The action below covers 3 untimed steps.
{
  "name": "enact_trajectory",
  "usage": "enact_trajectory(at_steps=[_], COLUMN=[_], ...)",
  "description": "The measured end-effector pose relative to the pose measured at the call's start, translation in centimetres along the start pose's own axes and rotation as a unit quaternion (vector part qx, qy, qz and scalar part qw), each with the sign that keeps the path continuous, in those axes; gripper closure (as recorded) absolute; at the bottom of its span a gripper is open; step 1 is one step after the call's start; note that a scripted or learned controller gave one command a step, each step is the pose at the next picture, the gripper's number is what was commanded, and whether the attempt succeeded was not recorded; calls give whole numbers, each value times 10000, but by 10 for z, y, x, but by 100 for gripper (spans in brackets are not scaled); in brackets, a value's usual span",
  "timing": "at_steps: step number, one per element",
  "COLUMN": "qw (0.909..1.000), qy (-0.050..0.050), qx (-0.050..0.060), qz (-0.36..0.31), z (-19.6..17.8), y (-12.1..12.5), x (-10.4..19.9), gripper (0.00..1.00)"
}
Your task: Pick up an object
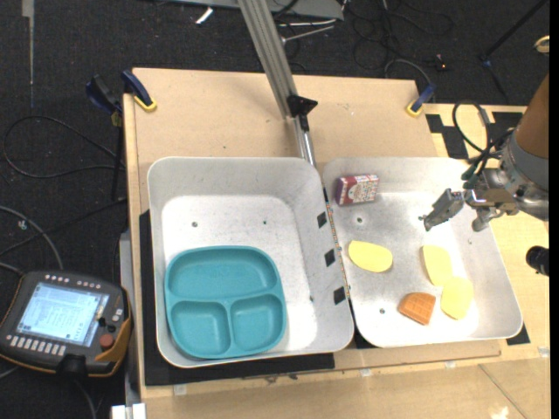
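The gripper (461, 209) is seen spread open, grasping nothing, above the right bin (397, 177) toward three o'clock. Below it, at five o'clock, two yellow slices (435, 264) and an orange waffle piece (417, 307) are found; a small carton (357, 189) lies at eleven o'clock.
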<state>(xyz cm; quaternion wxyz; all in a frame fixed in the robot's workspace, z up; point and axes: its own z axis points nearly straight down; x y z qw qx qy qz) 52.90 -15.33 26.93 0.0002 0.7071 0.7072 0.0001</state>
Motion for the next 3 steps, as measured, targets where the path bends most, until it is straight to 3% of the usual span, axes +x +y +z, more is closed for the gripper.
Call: enact_trajectory(at_steps=[1, 2, 3], qw=[10000, 10000, 10000], qy=[4, -4, 0], qx=[-16, -10, 1], qz=[-47, -25, -32], z=[3, -7, 35], y=[58, 57, 115], x=[54, 51, 81], gripper=[0, 100, 100])
